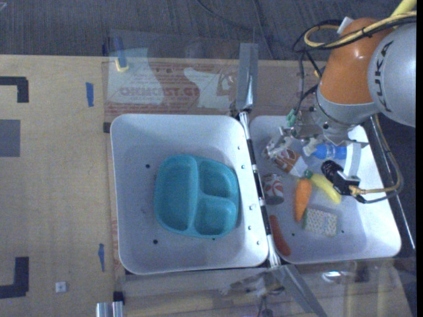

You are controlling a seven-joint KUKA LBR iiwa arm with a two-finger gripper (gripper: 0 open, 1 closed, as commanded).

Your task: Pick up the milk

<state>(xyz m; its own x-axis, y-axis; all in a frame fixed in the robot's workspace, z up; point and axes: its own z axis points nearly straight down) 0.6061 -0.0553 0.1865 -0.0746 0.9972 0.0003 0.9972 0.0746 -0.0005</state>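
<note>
In the right bin [380, 243], a white bottle with a blue band, which I take for the milk [325, 152], lies on its side near the back, partly under the arm's wrist. My gripper [284, 142] hangs low over the bin's back left part, just left of the bottle. It sits directly above a small brown-and-white package [287, 160]. The wrist hides part of both, and I cannot tell whether the gripper touches either.
An orange carrot [301, 198], a yellow banana [326, 186], a speckled sponge [320, 222], a small can [273, 187] and a red pepper [279, 236] share the right bin. A teal divided plate [196, 195] lies in the left bin [132, 144].
</note>
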